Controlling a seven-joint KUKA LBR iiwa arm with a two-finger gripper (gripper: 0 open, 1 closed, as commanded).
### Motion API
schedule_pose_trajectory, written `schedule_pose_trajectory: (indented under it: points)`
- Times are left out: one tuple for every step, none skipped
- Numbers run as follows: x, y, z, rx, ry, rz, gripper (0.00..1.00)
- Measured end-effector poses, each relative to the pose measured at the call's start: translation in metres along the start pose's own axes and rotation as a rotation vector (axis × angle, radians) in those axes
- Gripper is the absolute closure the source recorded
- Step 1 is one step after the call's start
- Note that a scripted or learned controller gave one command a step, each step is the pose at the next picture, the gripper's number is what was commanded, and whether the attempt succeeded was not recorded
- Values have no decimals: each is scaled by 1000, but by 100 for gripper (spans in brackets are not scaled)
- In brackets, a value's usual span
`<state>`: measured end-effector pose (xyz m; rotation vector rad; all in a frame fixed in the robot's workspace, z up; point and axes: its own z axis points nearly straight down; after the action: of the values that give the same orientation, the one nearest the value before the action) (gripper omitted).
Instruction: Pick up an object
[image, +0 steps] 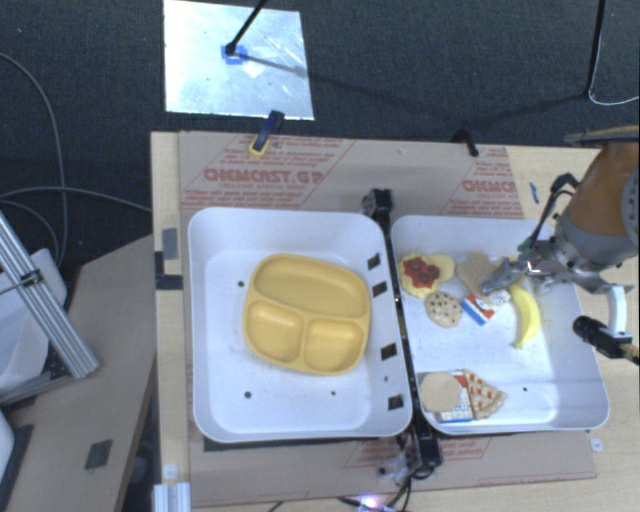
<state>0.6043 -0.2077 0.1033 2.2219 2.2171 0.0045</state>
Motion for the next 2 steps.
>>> schedule_pose_trajectory:
  points:
    - [44,55,14,-8,0,-12,0]
    - [6,6,8,-14,7,-8,0]
